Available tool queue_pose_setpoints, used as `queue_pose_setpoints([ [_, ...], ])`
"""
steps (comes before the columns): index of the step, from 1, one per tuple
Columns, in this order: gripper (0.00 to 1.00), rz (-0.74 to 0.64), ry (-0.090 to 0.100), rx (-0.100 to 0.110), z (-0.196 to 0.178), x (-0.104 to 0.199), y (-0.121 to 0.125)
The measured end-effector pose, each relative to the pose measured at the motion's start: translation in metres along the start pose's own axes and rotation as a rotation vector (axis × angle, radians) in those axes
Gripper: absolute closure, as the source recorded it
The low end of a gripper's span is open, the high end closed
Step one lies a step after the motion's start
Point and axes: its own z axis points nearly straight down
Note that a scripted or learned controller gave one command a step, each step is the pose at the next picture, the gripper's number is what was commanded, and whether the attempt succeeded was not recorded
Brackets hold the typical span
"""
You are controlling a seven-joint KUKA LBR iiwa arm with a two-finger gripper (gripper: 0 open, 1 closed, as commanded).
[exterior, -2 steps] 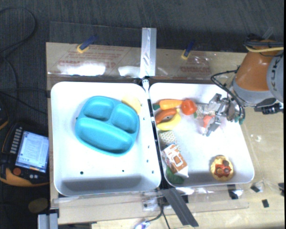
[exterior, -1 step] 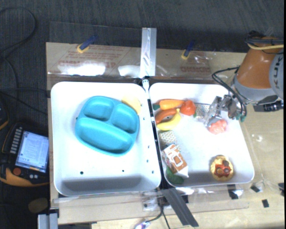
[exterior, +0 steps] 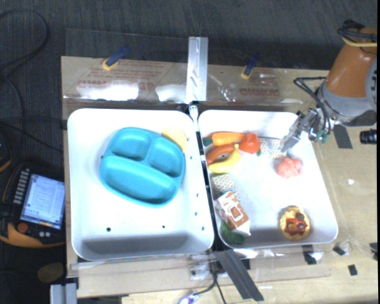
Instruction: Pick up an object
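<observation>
Two white bins sit side by side on the desk. Left bin (exterior: 79, 189): a blue sectioned tray (exterior: 142, 164) lies across its middle, with a yellow item (exterior: 176, 138) touching the tray's far right corner. Right bin (exterior: 323, 195): along its left wall, an orange carrot-like piece (exterior: 225, 137) and a yellow-and-orange fruit (exterior: 220, 158) at the far end, a small printed carton (exterior: 232, 211) nearer the front; a red piece (exterior: 249, 144) just right of the carrot; a pink lumpy object (exterior: 289, 166) to the right of centre; a round brown-and-red item (exterior: 294, 223) near the front right corner. My claw (exterior: 290, 139) hangs over the far right part of this bin, just above and beside the pink object, which seems the likeliest target. Whether my fingers are spread or closed I cannot tell at this scale, and nothing is visibly between them. Judged from this, no object is lifted yet: descent, closing and raising all remain.
</observation>
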Motion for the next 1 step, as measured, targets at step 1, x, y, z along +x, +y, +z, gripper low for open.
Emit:
queue_pose_setpoints([
  [1, 1.0, 0.438, -0.006, -0.006, 0.0646, 0.0447, -0.0293],
])
